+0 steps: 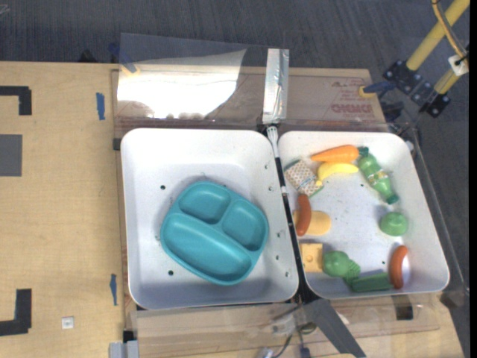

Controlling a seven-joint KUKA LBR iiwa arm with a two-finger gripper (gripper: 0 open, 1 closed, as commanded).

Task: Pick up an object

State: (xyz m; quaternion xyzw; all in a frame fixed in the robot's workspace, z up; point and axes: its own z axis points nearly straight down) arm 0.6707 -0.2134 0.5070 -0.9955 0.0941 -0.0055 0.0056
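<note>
Two white bins (141, 200): one teal plate (215, 231), roughly ten toy foods (334, 171).

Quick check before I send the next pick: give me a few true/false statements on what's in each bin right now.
1. The teal divided plate lies in the left bin. True.
2. The carrot lies beside the banana. True.
3. The toy food sits in the left bin. False: it is in the right bin.
4. The plate holds a green ball. False: the green ball lies on the right bin's floor.
</note>
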